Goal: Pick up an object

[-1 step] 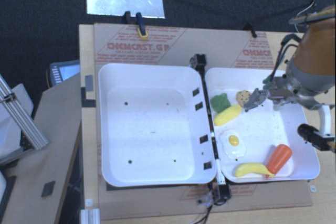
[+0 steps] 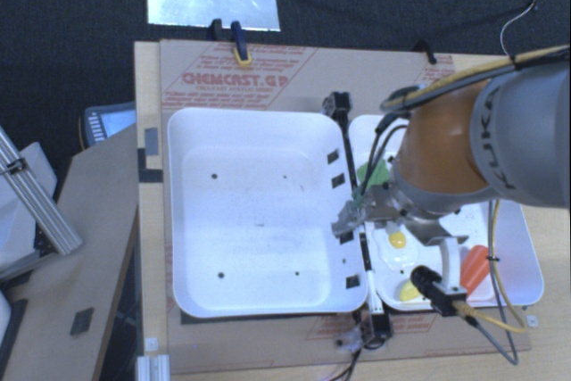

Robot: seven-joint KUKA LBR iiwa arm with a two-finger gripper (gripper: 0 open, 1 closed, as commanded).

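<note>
**Arm low over the right bin, grip hidden**

In the right bin (image 2: 528,281), nearest the camera, a small yellow piece (image 2: 409,290) lies by the front wall, just beside a black cable fitting. To its right an orange, carrot-shaped object (image 2: 475,267) rests at a slant, and a little farther in sits a white piece with a yellow centre (image 2: 396,239), like a toy fried egg. A green object (image 2: 375,172) peeks out behind the arm at the bin's far side.

The arm's wrist hangs directly over these things, and the gripper (image 2: 357,219) is down near the divider between the bins; whether its jaws are spread or closed, or have hold of anything, cannot be told from here.

These look like light, stiff plastic toys, probably smooth and apt to slip. The orange one seems the easiest pick: taken across its narrow middle. The flat egg would need pinching at its edge.

Beyond, the left bin (image 2: 192,192) lies well apart from the arm.
</note>
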